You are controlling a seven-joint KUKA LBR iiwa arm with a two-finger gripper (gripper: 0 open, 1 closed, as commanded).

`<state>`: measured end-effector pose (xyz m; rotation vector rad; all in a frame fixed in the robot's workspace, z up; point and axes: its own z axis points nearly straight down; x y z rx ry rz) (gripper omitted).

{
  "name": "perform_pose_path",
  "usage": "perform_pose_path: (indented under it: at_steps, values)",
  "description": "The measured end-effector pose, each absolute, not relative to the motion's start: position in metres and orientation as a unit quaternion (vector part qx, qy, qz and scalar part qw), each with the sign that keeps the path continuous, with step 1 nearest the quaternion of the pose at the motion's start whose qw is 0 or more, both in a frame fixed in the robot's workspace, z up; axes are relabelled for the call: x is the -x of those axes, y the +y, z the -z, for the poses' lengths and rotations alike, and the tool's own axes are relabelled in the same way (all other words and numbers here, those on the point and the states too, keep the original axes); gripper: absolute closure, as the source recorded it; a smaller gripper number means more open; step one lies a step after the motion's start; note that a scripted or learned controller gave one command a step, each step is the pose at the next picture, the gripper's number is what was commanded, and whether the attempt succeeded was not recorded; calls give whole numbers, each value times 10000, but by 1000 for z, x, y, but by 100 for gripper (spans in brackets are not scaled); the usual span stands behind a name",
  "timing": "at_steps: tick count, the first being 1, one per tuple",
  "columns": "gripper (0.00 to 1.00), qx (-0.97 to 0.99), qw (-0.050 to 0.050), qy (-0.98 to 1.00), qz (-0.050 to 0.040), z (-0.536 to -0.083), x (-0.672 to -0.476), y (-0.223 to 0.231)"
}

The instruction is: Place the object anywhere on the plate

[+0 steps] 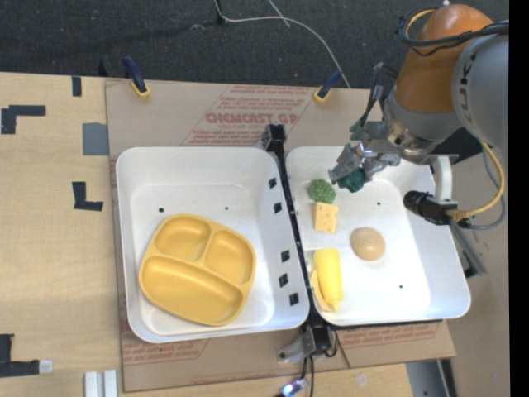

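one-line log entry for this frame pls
stage: reaching | pincer: above right bin, next to broccoli | cheese, bread roll, banana: in right bin | plate: left bin, nothing on it

Grey arm [488, 64] at upper right of frame, rounded orange band on top, dark cables looping alongside, teal-tipped gripper [351, 174] on wrist end.

Even, bright overhead light; soft shadows inside the white bins [198, 160]; sharp focus, slight edge distortion
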<state>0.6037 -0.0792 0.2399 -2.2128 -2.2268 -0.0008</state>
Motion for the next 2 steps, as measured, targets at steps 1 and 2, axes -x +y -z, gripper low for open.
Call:
perform_pose_path:
  at_steps: [1,2]
  values:
    - [100,7049,25,-7093,-10,-226,-583,-24]
    - [100,7048,19,-7094,-5,-234,-564,23]
